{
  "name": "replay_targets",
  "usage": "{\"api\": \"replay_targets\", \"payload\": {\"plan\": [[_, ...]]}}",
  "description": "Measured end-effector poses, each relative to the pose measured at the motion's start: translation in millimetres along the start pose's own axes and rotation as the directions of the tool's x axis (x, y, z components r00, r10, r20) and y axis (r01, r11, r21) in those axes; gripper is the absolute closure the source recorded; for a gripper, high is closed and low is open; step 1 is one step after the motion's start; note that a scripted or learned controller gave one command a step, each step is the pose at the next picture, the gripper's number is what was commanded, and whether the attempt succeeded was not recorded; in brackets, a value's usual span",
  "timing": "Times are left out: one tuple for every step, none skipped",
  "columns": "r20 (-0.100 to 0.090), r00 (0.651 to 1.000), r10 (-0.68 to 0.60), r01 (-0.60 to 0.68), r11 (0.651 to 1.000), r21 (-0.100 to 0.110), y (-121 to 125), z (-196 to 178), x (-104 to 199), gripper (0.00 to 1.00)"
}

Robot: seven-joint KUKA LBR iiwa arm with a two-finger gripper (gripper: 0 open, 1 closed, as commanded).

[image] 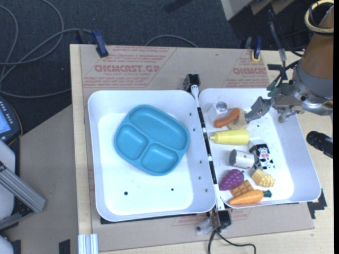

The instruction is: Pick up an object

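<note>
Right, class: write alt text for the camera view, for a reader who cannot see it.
A grey robot arm's gripper hovers over the right bin of toy food, near a hot dog. The left bin holds a blue divided plate.

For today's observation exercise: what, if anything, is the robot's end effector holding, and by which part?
Nothing is visibly held. The end effector hangs over the right bin, near the hot dog, with no object seen between its fingers.
</note>
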State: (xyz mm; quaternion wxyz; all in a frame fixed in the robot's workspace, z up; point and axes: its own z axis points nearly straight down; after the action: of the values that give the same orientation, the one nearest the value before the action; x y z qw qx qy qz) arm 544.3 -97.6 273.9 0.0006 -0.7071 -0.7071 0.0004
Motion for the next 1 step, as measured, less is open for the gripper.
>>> {"api": "replay_targets", "payload": {"plan": [[-0.002, 1.0, -0.001, 0.001, 1.0, 0.009, 22.3, 138.8, 4.2, 0.0]]}}
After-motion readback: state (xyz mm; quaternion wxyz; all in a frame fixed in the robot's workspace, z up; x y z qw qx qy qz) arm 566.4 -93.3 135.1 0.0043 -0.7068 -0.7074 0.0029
